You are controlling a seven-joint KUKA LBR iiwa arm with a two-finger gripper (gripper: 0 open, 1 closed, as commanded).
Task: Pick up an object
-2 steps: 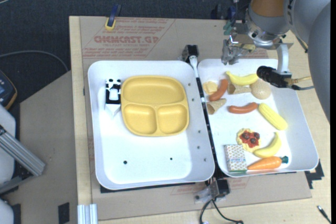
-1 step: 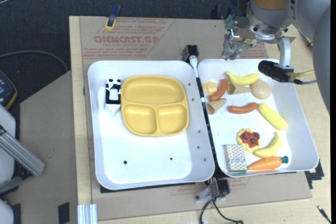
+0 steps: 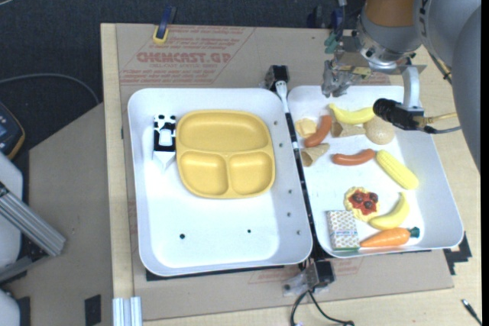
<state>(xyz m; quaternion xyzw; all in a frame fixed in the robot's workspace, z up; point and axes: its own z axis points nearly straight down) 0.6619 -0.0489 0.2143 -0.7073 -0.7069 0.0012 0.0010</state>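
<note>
My gripper hangs over the far edge of the right bin, just above and left of a yellow banana. Nothing shows between its fingers. Toy food lies in that bin: a sausage by the banana, a second sausage, a potato, a corn cob, a small pizza, another banana, a carrot and a boxed item. Two pale wedges sit near the bin's left wall.
The left bin holds a yellow three-section plate and a small black-and-white piece. A black clamp sits between the bins at the far side. A black cable part hangs over the right bin.
</note>
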